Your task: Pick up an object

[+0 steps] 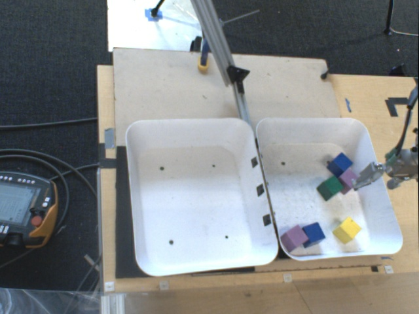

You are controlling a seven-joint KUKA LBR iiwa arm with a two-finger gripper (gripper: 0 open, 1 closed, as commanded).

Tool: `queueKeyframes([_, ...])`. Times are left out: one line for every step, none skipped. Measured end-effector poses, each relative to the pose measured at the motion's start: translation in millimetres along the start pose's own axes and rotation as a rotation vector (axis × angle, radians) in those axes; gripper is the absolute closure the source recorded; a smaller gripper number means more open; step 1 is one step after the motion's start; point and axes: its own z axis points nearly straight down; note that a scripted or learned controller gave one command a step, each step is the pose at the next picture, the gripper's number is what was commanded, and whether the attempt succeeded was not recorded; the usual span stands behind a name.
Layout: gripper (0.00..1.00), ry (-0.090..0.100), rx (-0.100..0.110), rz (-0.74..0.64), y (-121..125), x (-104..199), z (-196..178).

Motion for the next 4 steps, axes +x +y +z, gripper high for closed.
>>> queueKeyframes([0.0,0.001,0.008,0.002,36.8,-24.6,89.7])
queueKeyframes([0.0,-0.003,-0.011,0.002,83.8,19.6,154.2])
queueKeyframes([0.0,0.002,0.005,-0.002,59.7,52.7,174.1])
queueKeyframes([1.0,0.0,-0.001,-0.002,61.5,51.2,162.8])
